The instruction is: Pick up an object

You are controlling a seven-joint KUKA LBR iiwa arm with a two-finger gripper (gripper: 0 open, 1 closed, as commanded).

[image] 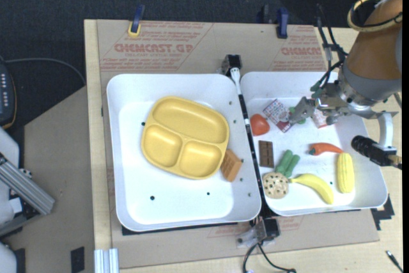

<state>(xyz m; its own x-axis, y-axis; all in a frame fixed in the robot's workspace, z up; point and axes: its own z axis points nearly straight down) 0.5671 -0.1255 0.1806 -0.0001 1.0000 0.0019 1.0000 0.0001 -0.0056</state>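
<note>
Right bin (377,198), near to far: cookie (275,184), banana (315,187), corn (344,172), pepper (326,149), packet (277,113). Gripper (308,112) hangs low beside the packet at the bin's far side; finger state unclear, cannot tell. Nothing lifted; the pick looks undone.

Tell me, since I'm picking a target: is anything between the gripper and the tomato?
Yes. A small printed packet lies between the gripper and the tomato, near the right bin's left wall.
</note>
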